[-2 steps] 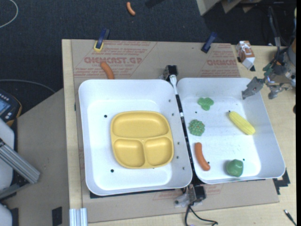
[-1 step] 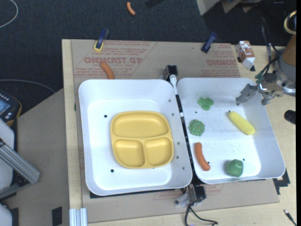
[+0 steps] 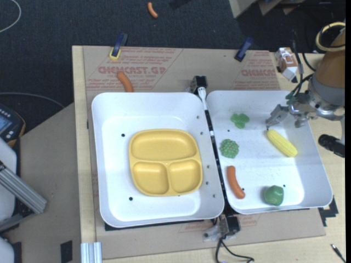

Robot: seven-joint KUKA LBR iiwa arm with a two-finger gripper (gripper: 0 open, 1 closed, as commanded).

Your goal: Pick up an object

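Note:
Several toy foods lie in the right bin (image 3: pixel 312 163): a yellow corn cob (image 3: pixel 282 143), a green broccoli (image 3: pixel 229 147), a small green leafy piece (image 3: pixel 239 119), a red-orange sausage (image 3: pixel 236 181) and a green pepper (image 3: pixel 273 195). My gripper (image 3: pixel 286 121) hovers over the bin's far right part, just above and behind the corn cob. Its fingers are spread open with nothing between them.
The left bin (image 3: pixel 109 147) holds a yellow divided plate (image 3: pixel 164 162). An orange sausage-like toy (image 3: pixel 125 81) lies on the cardboard behind the left bin. Clamps (image 3: pixel 116 47) and cables sit along the bench's far edge.

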